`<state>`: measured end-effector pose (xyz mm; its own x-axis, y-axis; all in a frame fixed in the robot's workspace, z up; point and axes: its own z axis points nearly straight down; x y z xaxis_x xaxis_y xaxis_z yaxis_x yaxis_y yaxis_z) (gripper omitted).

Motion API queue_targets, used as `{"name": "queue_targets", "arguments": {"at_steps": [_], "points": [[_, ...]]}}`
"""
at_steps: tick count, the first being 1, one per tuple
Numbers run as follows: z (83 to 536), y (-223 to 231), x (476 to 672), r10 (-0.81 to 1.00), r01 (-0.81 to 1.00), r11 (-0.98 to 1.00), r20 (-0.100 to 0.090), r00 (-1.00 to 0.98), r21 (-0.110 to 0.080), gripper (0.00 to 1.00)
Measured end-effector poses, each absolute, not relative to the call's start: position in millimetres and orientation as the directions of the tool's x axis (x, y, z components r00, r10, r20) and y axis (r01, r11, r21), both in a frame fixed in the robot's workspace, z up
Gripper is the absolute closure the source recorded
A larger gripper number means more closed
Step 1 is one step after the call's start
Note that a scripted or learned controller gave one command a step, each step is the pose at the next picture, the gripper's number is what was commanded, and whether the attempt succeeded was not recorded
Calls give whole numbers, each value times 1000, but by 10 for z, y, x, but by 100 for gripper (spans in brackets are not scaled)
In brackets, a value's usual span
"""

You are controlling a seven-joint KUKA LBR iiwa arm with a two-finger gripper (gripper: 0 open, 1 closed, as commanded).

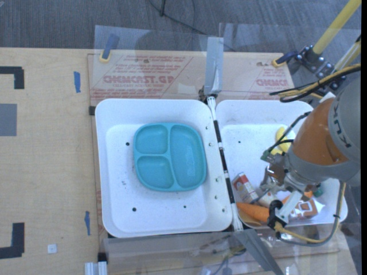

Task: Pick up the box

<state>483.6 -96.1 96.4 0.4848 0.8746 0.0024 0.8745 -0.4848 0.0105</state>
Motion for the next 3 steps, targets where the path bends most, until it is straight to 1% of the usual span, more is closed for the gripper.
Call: {"name": "queue_targets", "arguments": {"at_steps": [1, 2, 3], "points": [[961, -959, 4833, 875, 874, -485, 2, 485, 9, 0], [870, -966, 5281, 777, 777, -629, -1, 629, 3, 0], [954, -967, 5286, 779, 779, -628, -4, 628, 3, 100]]}}
